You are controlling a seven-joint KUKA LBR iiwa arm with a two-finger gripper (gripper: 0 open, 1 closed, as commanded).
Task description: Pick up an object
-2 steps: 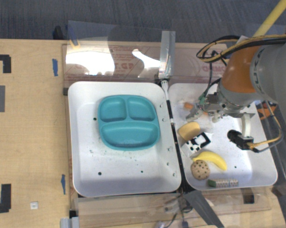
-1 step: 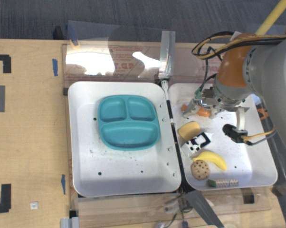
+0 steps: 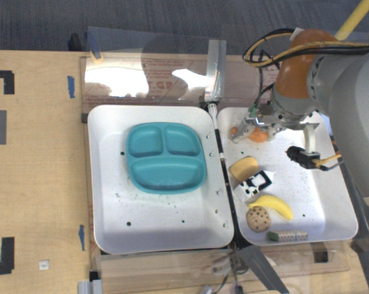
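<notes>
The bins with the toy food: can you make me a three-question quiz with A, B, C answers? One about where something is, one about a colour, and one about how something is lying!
1. Where is the teal divided plate?
A. In the left bin
B. In the right bin
C. On the wooden bench

2. What colour is the banana?
A. Red
B. Yellow
C. Blue

3. How does the cookie sit?
A. Standing on top of the plate
B. Lying flat on the bin floor beside the banana
C. Hanging in the air from the gripper

Answers:
1. A, the plate lies in the middle of the left bin.
2. B, the banana is plain yellow against the white bin.
3. B, the cookie lies flat just below the banana's left end, while the gripper is far off, at the orange thing.
</notes>
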